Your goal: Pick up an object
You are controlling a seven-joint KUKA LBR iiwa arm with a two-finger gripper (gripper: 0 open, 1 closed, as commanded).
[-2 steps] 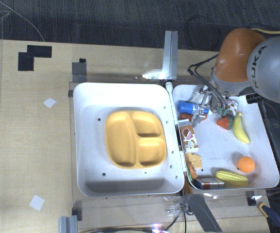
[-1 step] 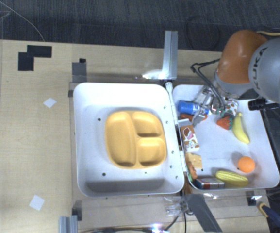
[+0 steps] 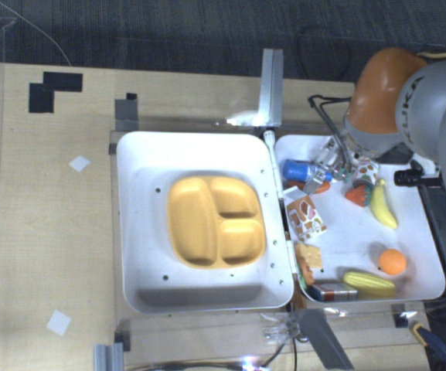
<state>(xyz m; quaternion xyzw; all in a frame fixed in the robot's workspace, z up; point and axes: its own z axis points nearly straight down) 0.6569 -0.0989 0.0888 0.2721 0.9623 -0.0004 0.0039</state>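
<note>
The gripper (image 3: 332, 163) sits low in the upper left part of the right bin (image 3: 431, 284), right of centre in the frame, with the arm (image 3: 431, 99) bulking over the bin's top right corner. Its tips are just beside a blue can (image 3: 298, 171) lying on its side, and they may be touching the can's right end, though the metal parts blur together there. I cannot tell how far the pincer is spread or whether anything sits between its tips; nothing is clearly held.

The likeliest target is that can. Close to its right lie a red piece (image 3: 356, 195) and a banana (image 3: 383, 205), with a patterned carton (image 3: 306, 216) just below. An orange (image 3: 392, 262) and a second yellow fruit (image 3: 369, 282) rest near the bin's lower edge, well apart from the tool. The left bin (image 3: 137, 207) carries a yellow tray (image 3: 215, 221) (not in play here).

From this pose the main risk is the can rolling: a round body on its side, caught off-centre, would squirt out toward the bin wall as the tips close. The crowding matters too, since a tip could land on the red piece or nudge the carton, giving a pinch on two things that slips once lifted.
</note>
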